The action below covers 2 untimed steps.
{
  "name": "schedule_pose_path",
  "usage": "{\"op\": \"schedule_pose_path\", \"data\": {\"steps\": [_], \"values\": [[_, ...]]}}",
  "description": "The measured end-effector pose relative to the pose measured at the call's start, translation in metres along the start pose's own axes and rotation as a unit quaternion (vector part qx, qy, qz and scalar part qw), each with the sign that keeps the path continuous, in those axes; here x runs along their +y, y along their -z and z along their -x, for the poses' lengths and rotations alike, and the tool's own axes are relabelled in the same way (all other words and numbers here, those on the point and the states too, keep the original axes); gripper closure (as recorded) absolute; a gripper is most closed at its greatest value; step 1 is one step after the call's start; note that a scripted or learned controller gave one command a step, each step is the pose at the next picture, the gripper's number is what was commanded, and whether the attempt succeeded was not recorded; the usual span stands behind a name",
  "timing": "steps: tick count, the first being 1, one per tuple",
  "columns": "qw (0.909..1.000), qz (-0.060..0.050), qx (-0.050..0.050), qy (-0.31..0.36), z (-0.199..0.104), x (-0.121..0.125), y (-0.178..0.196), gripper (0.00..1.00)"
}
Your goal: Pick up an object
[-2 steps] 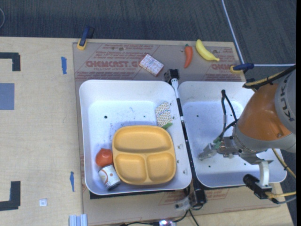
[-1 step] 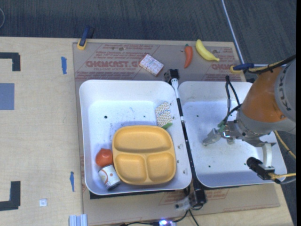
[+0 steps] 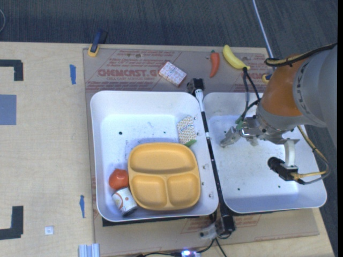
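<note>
While the grey arm reaches in from the right, its hand hangs over the far left part of the right bin; whether it is apart or together I cannot tell. In the left bin lie a yellow divided tray, a red-orange object and a small can at its near left, and a patterned packet by the far right wall.
</note>
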State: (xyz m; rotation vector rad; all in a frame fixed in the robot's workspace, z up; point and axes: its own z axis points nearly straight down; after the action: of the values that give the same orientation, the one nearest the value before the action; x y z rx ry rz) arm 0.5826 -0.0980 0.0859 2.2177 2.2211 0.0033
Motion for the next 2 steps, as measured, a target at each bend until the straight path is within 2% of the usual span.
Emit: {"op": "schedule_pose_path", "data": {"steps": [1, 2], "values": [[1.0000, -0.001, 0.000, 0.000, 0.023, 0.070, -0.001, 0.00], [1.0000, -0.001, 0.000, -0.001, 0.015, 0.014, 0.000, 0.00]]}}
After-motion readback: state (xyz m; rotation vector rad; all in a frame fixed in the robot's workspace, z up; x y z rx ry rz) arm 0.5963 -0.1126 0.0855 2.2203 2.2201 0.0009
